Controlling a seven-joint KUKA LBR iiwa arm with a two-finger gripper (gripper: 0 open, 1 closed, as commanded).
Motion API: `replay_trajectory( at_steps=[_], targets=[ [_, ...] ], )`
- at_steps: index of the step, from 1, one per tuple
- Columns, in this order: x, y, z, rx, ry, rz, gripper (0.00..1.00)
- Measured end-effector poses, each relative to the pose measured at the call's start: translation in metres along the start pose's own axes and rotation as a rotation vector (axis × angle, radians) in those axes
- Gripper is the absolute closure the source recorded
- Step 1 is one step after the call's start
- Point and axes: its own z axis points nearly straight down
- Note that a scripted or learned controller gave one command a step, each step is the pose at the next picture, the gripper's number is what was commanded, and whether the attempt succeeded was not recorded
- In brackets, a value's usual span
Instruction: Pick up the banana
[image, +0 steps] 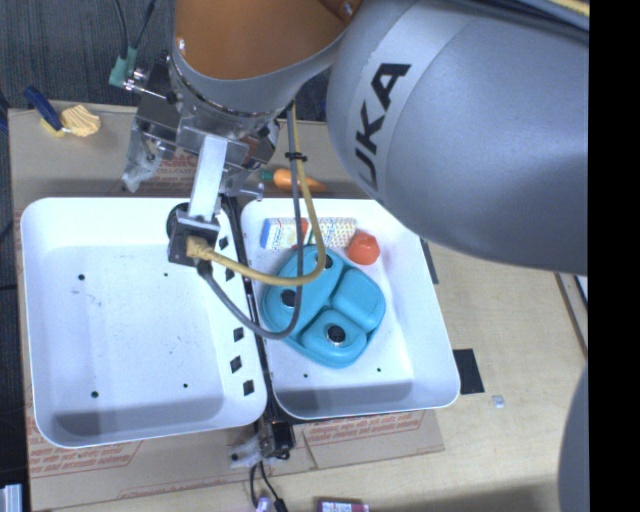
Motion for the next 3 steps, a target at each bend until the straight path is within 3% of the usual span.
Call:
replay_trajectory(
  at_steps=[1, 2, 3],
  targets=[
    [0.042, 0.11, -0.018, -0.001, 0.002, 0.193, 0.0],
    [0.023, 0.058, 0.033, 0.0, 0.002, 0.63, 0.0],
    [0.023, 0.057, 0.023, 0.0, 0.0, 0.626, 1.0]
  ],
)
